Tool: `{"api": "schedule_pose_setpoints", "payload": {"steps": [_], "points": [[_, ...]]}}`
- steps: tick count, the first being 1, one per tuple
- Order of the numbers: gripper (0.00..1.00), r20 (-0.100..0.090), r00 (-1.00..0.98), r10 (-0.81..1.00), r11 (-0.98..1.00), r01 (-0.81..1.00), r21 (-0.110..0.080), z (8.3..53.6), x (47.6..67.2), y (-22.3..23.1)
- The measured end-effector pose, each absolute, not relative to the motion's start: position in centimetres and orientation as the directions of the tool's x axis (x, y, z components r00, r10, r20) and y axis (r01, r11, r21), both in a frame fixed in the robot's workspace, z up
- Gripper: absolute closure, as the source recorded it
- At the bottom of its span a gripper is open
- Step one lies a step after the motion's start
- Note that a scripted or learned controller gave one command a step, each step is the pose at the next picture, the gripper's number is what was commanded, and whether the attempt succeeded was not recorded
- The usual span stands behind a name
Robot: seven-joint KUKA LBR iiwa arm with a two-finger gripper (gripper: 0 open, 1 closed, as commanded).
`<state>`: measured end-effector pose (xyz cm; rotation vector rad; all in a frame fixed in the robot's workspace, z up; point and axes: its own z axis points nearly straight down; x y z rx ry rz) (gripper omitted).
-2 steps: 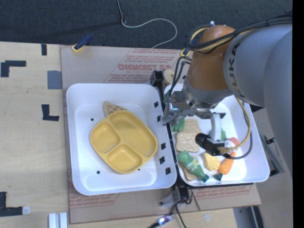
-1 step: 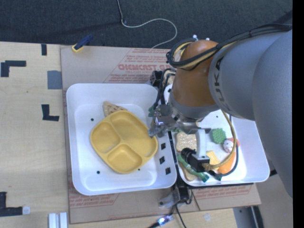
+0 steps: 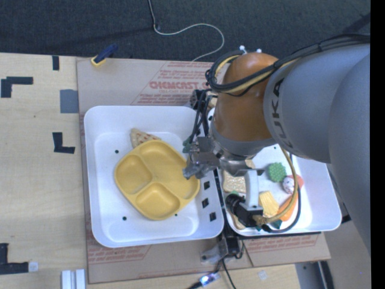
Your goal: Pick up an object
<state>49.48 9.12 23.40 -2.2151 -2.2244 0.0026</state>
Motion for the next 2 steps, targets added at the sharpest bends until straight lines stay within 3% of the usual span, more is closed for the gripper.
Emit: {"api": "schedule_pose_setpoints", "payload": {"steps": [2], "points": [[1.0, 0.0, -0.002, 1.0, 0.002, 1.0, -0.005, 21.38, 49.42, 9.46]]}}
